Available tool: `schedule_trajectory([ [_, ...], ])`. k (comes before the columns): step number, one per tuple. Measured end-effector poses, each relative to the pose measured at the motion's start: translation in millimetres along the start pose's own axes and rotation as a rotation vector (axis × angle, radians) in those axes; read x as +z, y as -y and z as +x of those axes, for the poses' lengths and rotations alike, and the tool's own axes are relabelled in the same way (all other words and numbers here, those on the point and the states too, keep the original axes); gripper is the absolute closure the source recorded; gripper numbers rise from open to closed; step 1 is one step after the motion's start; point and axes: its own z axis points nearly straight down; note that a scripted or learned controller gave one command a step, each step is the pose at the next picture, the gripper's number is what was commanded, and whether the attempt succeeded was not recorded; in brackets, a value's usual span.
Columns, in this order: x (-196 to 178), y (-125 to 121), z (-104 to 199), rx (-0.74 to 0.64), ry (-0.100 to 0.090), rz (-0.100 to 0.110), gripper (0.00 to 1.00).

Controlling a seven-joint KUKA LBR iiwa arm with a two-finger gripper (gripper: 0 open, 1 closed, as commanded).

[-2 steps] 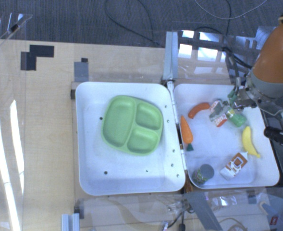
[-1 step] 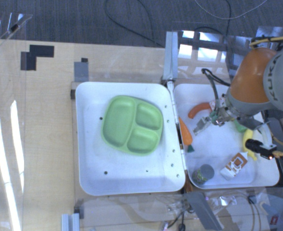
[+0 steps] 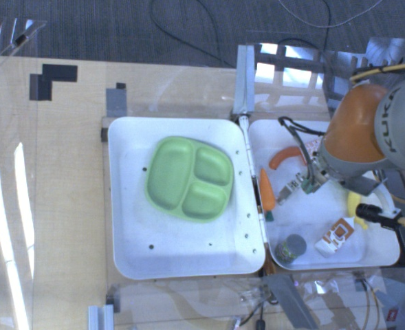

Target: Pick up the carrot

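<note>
The carrot (image 3: 266, 192) is orange with a green stem end. It lies lengthwise along the left wall of the right bin (image 3: 377, 256), stem end toward the front. My gripper (image 3: 295, 185) hangs over the middle of that bin, just right of the carrot and apart from it. The grey arm with its orange band (image 3: 353, 126) comes in from the right and hides the bin's back right part.
A curved orange piece (image 3: 285, 157) lies behind the gripper. A grey can (image 3: 291, 247), a white and brown packet (image 3: 335, 236) and a yellow item (image 3: 357, 203) sit at the bin's front and right. A green divided plate (image 3: 188, 179) lies in the left bin (image 3: 130, 246).
</note>
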Motion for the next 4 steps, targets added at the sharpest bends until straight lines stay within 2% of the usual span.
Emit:
schedule_trajectory([
  [1,2,-5,-5,0.181,-0.01,0.011,0.0],
  [2,3,-17,-13,-0.033,-0.009,0.011,0.0],
  [3,3,-16,0,-0.656,-0.01,-0.005,0.0],
  [4,2,9,29,-0.968,-0.01,-0.009,0.0],
])
